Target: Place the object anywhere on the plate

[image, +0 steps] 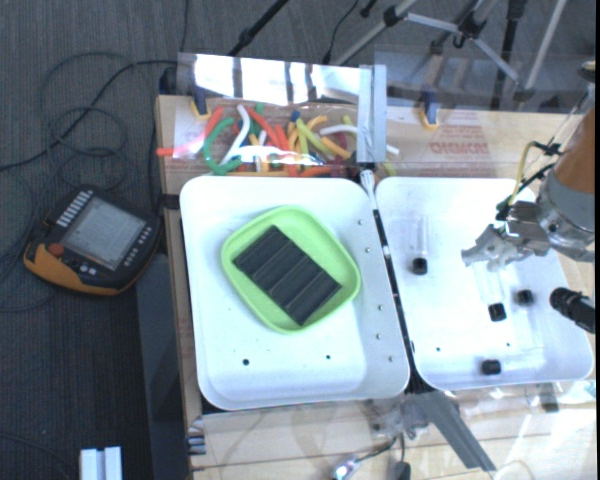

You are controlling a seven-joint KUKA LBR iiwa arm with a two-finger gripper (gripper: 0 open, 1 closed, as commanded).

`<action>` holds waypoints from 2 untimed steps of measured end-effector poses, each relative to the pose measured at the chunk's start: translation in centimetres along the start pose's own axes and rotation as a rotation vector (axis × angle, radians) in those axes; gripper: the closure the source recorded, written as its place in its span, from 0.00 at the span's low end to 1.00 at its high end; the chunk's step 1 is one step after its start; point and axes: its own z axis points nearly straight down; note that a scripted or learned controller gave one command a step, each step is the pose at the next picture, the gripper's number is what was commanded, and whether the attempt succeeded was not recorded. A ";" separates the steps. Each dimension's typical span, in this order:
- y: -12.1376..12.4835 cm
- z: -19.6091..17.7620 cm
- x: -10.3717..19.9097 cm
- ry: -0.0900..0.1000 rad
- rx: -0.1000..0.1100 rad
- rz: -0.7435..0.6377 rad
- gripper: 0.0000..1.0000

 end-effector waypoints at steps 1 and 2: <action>-6.3 1.8 6.0 0.005 0.001 -0.023 1.00; -7.7 1.0 15.6 0.005 0.001 -0.196 1.00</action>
